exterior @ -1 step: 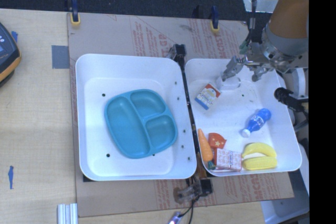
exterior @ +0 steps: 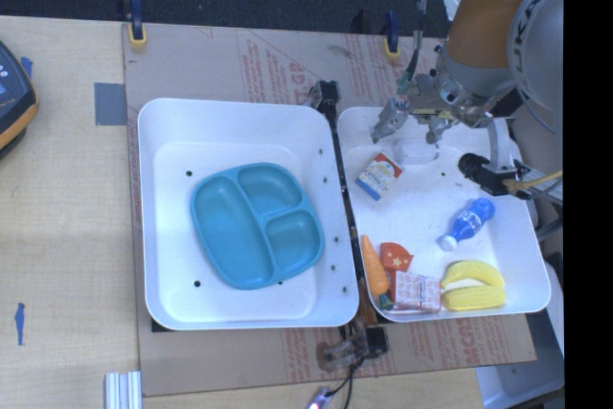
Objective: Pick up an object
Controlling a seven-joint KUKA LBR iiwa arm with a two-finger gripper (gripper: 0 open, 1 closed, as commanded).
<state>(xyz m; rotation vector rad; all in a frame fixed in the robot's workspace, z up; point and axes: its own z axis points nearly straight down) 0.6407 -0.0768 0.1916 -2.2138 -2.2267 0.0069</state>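
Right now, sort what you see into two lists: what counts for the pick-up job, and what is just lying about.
For the job:
pincer, above the right bin
small carton
blue bottle
banana
carrot
red piece
pink packet

Lying about:
blue divided plate in the left bin
clamps
grey tape

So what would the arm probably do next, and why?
Probably drop straight down a little. The gripper hangs with jaws spread over the far end of the right bin, holding nothing, and the small carton lies just below it, nearer than the bottle.
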